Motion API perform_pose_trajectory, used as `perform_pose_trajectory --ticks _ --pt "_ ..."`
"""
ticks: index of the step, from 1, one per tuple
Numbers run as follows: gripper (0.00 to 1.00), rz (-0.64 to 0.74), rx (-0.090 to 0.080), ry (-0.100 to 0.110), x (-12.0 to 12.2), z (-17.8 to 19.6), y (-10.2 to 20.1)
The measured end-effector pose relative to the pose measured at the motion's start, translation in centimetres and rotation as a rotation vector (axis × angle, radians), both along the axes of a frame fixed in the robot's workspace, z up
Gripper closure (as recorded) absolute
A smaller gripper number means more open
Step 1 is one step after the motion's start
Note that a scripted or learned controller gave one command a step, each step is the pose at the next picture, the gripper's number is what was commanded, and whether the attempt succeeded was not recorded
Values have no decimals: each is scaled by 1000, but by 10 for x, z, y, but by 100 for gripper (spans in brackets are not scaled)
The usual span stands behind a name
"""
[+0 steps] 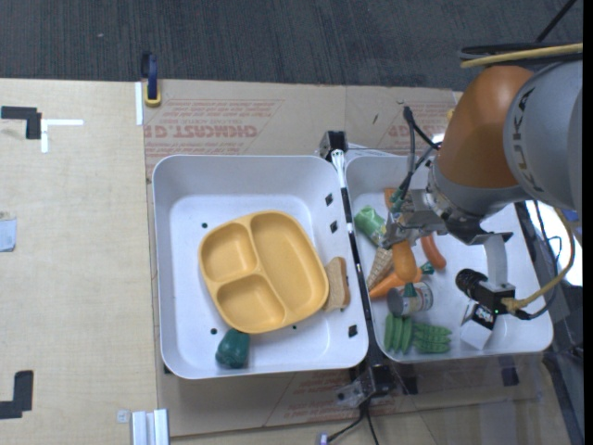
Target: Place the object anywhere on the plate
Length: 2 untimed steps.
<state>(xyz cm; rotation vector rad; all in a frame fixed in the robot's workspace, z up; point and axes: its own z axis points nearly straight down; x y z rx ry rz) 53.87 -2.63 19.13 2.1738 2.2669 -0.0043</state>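
While the yellow plate (pixel 264 272) sits bare of food in the left bin (pixel 176 248), the task looks barely begun: nothing has been carried over, and everything that could be moved lies in the right bin (pixel 533 336) under the arm. Which item the program means to take cannot be settled from this view, though the pile directly beneath the gripper (pixel 400 228) is the likeliest source. Just below the gripper lies an orange carrot-like piece (pixel 405 262), touching a waffle cone (pixel 380 265) on its plate-facing side. A green vegetable (pixel 370 222) rests just beside the gripper toward the divider between the bins, and an orange sausage-shaped piece (pixel 434 251) lies on the gripper's far side. Further below are a small tin can (pixel 411 298) and a bunch of green beans (pixel 415 336).

Two things rest in the left bin outside the plate: a slice of toast (pixel 336 283) touching its rim on the gripper-facing side, and a dark green lump (pixel 233 349) past its lower edge.

The arm (pixel 505 128) reaches in over the right bin, its orange band bulking above the wrist, with the tool pointed down into the pile. Whether the gripper is spread or closed cannot be told, since the wrist body and cables hide its tips, and no object is visibly clamped. What remains, by this judgement, is the whole job: a secure grasp, a lift clear of the divider, a traverse to the plate and a release.
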Motion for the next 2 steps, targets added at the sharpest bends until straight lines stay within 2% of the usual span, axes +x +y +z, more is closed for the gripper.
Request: perform_pose_trajectory --ticks 1,2 --pt "100 138 0 1 21 3 54" --pt "0 137 0 1 21 3 54"
